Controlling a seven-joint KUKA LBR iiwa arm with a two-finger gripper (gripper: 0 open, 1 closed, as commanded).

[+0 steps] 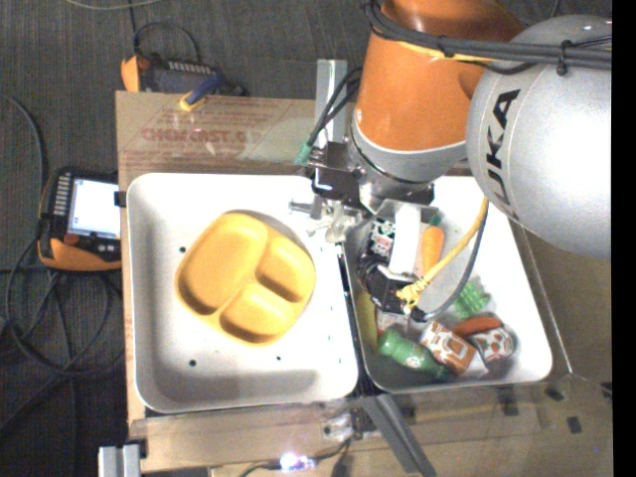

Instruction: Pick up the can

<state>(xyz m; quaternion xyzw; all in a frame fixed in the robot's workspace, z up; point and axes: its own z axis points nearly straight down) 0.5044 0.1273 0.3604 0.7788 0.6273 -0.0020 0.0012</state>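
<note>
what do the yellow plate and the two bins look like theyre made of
Yellow plate: likely moulded plastic, matte, one even colour, with soft rounded dividers.
Left bin and right bin: probably plastic too, white, smooth, faintly glossy, with rounded corners. Coated metal can't be ruled out.

We see a bench (pixel 139 417) topped with brown cardboard (pixel 214 132). Two white bins rest on it side by side: the left bin (pixel 159 366) and the right bin (pixel 532 351).

1. A dark grey carpet (pixel 60 366) is seen around the bench.
2. Black cables (pixel 20 147) are strewn across it.
3. A handheld screen unit (pixel 79 222) is laid at the left, lit.
</note>
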